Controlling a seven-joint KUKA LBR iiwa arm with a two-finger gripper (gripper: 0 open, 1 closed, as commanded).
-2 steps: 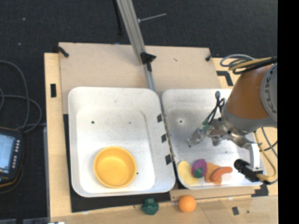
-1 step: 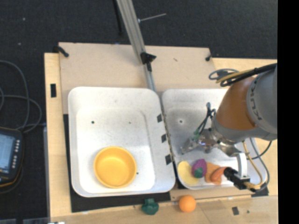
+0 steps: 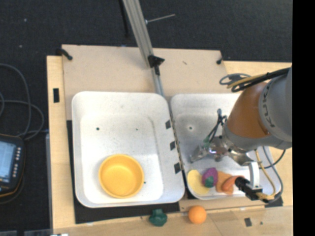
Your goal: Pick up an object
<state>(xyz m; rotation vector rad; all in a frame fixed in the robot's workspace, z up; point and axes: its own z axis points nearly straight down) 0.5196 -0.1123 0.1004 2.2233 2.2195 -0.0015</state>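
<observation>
The grey-and-orange arm's end effector [image 3: 209, 151], its finger state indeterminable, hung over the right white bin [image 3: 197, 112] above a crowded purple-green toy [image 3: 210, 177], orange carrot-shaped toy [image 3: 227, 182] and pale yellow piece [image 3: 194, 180], so a descent risked a glancing, failed grasp.

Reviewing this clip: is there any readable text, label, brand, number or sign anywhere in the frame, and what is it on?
None can be read.
The pendant at the left edge has a lit screen and buttons, but any markings there are too small and blurred to read.
The bins, yellow bowl, toys in the right bin and arm show no lettering.
</observation>
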